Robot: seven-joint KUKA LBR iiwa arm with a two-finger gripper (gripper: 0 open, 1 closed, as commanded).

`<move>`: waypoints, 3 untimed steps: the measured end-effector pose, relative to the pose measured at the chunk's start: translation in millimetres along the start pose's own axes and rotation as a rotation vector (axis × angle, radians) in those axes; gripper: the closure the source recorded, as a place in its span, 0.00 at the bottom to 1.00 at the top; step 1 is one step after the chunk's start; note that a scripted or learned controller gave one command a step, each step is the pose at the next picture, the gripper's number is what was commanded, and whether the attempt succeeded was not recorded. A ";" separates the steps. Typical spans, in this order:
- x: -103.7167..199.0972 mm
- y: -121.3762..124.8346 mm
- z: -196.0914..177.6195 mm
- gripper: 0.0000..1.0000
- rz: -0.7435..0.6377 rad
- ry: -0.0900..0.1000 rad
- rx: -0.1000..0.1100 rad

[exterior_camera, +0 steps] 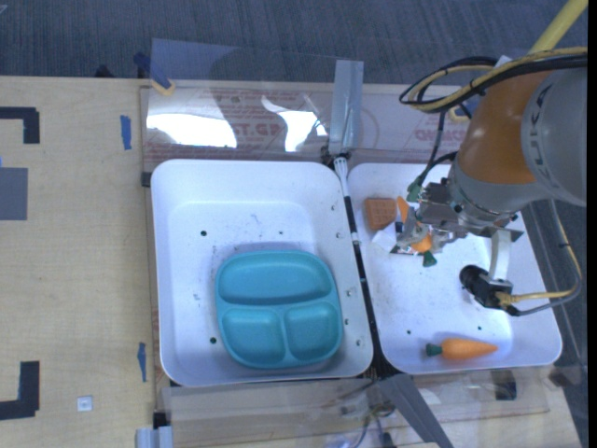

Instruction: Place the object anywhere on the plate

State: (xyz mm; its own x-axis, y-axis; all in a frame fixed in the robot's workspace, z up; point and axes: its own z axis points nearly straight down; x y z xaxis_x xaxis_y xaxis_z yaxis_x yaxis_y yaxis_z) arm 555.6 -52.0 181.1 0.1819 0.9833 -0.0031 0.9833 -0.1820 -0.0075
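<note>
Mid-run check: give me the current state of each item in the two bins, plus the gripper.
Teal plate: flat in the left bin, three compartments, nothing on it.
Carrot: lying on its side near the right bin's front edge, untouched.
Orange block: resting at the right bin's back left, free of the gripper.
Gripper: low over the right bin beside the block; grasp cannot be judged.

My hand [419, 242] hung low over the upper part of the right bin [532, 343], close beside an orange-brown block [377, 213] near the divider wall [354, 250]. A toy carrot [462, 348] lay at the bin's near edge, well apart. Bare floor lay open between them. The teal plate [277, 308] sat in the left bin [177, 250]; its compartments were unobstructed.
</note>
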 end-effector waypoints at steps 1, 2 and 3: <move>75.4 -24.4 0.2 1.00 0.061 0.003 0.003; 10.4 -80.1 -42.3 1.00 0.084 0.001 0.000; 83.6 -25.5 -10.8 1.00 0.064 0.001 0.002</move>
State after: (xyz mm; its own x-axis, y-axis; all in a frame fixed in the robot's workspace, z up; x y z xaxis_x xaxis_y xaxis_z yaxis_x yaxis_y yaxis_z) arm 545.8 34.9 191.9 0.2442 0.9697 -0.0027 0.9697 -0.2442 -0.0093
